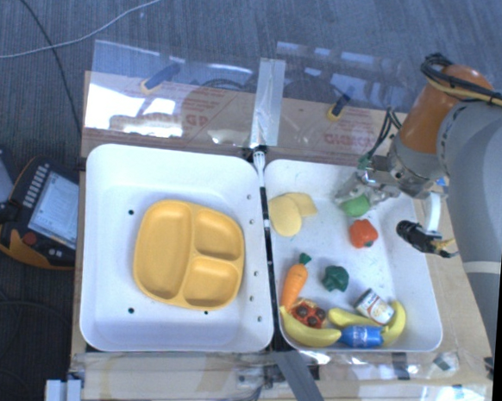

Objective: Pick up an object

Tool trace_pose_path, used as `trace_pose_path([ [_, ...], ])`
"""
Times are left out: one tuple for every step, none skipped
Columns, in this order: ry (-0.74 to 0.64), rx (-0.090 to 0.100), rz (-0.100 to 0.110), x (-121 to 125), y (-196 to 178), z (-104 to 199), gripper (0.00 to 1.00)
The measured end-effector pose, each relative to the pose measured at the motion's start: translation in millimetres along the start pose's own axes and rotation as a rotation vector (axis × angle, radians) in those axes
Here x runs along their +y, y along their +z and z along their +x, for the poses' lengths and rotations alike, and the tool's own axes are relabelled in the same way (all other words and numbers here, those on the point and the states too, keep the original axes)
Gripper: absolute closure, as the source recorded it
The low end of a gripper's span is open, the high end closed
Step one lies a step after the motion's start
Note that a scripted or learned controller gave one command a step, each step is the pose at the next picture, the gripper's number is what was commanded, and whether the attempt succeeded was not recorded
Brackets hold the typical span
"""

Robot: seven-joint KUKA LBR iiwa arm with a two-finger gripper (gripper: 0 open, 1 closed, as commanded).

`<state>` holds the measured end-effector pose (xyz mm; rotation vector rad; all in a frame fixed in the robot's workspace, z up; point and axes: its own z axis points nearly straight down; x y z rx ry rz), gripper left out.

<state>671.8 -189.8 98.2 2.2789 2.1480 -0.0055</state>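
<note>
1. The gripper (pixel 356 191) is low in the right bin (pixel 417 286), near its back wall. Its fingers look pinched on a small green toy (pixel 354 206), which sits just under them.
2. The green toy is near the back of the right bin, beside the red pepper (pixel 363 233). It looks like light, hard plastic. It is round and smooth, so it could slip out. I think a hold across its middle is best.
3. The pepper is close in front of the green toy, so there is not much room on that side. The bin's back wall is close behind.
4. Straight up looks like the clear way out. Nothing hangs over the green toy but the arm itself.
5. Farther from the green toy, at the front of the bin, lie a carrot (pixel 294 283), a banana (pixel 310 331), a broccoli (pixel 336 278) and a blue can (pixel 361 336), all crowded together.
6. The left bin (pixel 110 227) holds a yellow tray (pixel 188 253), well away from the green toy.
</note>
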Motion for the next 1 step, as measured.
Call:
trace_pose_path([
  [0.047, 0.008, 0.009, -13.4, -134.2, 44.9, 1.0],
])
